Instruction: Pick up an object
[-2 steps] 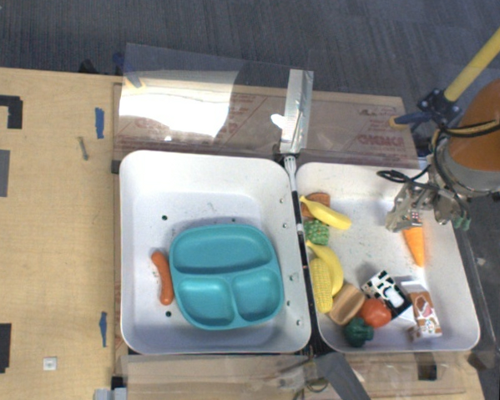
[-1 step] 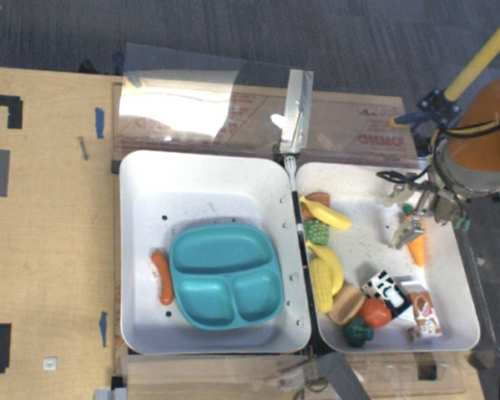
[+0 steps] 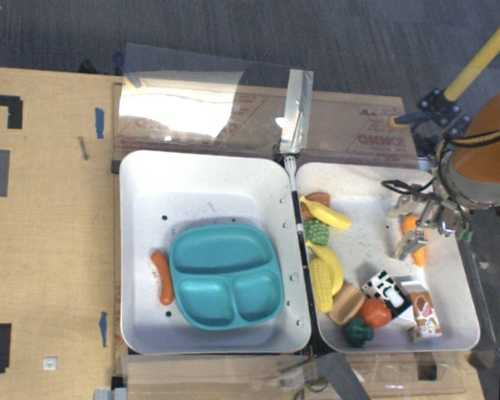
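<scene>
My gripper (image 3: 417, 235) hangs low over the upper right part of the right bin (image 3: 465, 332), below the arm's orange band (image 3: 487, 140). An orange toy (image 3: 419, 256) lies right under it, and another orange bit (image 3: 408, 222) shows beside the gripper; whether they are one piece I cannot tell. Nothing is visibly lifted. Further left in this bin lie a yellow banana (image 3: 326, 214), a green toy (image 3: 317, 232) and a yellow corn cob (image 3: 326, 270).
A bread roll (image 3: 347, 303), a red tomato (image 3: 377, 314), a green piece (image 3: 358, 332), a black-and-white item (image 3: 385, 287) and a small carton (image 3: 424, 315) crowd the bin's front. The left bin (image 3: 151, 181) holds a teal divided plate (image 3: 225, 275) and a sausage (image 3: 163, 277).
</scene>
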`<state>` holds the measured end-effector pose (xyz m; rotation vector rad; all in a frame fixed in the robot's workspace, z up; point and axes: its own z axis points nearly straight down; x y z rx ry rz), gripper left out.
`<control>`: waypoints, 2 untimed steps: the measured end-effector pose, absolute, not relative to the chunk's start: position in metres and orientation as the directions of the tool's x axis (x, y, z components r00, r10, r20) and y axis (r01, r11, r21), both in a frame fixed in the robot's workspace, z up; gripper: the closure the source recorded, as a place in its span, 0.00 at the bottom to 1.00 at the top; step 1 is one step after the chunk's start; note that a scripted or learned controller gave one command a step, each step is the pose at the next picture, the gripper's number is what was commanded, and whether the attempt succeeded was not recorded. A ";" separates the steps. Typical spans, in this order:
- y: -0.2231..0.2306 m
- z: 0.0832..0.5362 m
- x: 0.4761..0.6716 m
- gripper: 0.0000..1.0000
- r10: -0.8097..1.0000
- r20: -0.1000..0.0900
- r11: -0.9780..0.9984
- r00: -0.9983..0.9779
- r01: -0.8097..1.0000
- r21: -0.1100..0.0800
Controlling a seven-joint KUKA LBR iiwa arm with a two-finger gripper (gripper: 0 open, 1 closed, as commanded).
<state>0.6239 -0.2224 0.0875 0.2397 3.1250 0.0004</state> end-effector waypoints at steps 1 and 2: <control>-0.217 0.088 0.608 0.00 0.142 -0.007 0.990 -0.990 0.142 0.000; -0.217 0.103 0.612 1.00 0.140 -0.022 0.990 -0.990 0.140 -0.002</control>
